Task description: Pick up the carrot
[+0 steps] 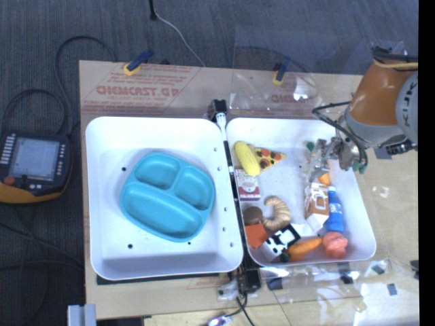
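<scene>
I take the right-hand shallow white plastic bin (367, 212) as my landmark; everything that matters sits in it or over it. The grey arm with its orange band (378, 95) reaches in over that bin's far right corner, and its two-finger gripper (319, 151) hangs above the bin's far right part, over a small clutter of clear and green bits I can't make out. The small orange carrot (304, 248) lies on its side along the bin's near wall, well apart from the gripper, touching a black-and-white checked block (282, 240) on one side and just beside a pink rounded toy (334, 243) on the other.

As I judge it, I'm at the approach. To do it well I'd bring the gripper across to the near wall, turn it across the carrot's width, and come down mid-body, clear of both neighbours.

Whether the gripper is spread or closed I cannot tell; I see nothing held in it.
</scene>
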